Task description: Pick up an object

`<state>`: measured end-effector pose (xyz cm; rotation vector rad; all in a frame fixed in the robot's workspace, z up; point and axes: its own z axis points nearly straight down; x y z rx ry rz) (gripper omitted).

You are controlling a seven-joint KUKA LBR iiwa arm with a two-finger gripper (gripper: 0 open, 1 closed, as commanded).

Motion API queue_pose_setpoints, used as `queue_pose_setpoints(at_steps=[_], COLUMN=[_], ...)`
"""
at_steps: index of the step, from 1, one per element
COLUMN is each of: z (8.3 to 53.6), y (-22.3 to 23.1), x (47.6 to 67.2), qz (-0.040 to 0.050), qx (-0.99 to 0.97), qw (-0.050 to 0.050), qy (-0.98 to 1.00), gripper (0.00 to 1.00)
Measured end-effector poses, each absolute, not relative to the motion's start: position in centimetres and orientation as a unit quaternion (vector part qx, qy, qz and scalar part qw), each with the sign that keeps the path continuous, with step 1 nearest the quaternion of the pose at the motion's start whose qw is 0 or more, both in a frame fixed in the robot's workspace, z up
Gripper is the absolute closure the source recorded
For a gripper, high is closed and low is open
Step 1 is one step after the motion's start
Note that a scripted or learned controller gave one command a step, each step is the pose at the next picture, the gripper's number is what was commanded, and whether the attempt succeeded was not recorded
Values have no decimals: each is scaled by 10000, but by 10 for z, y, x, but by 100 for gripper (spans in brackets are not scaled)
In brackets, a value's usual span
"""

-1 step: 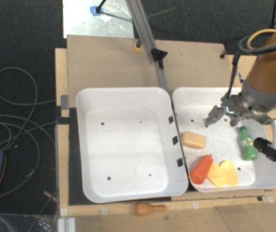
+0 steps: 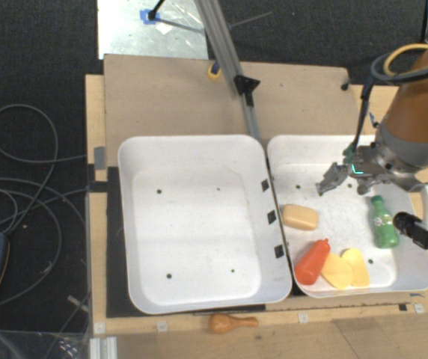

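Observation:
My gripper [image 2: 349,185] hovers over the upper middle of the right bin [image 2: 304,149], its fingers spread apart, open, with nothing between them. A green bottle [image 2: 384,221] lies just below and right of it. A tan block [image 2: 300,217] rests at the bin's left side, lower left of the gripper. Along the bin's front lie a red bottle [image 2: 313,261] and two yellow pieces [image 2: 346,269], touching one another.
The left bin [image 2: 191,148] stands beside the right one, sharing a middle wall. A wooden pear-shaped piece [image 2: 233,321] lies on the bench in front of the bins. A metal pole [image 2: 225,43] slants in from the back. Cables cover the floor at left.

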<state>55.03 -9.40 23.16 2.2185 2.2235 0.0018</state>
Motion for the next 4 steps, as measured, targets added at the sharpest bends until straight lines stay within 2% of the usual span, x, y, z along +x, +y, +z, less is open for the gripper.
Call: queue_pose_setpoints(at_steps=[1,2,3,4], z=[190,127,97,109], y=[-93,-93,-91,-92], x=[549,549,554,555], qz=[-8,-14,52,64], qx=[7070,7070,7061,7066], qw=[-13,-23,4,40], qy=[7072,7072,7081,7075], gripper=[0,0,0,100])
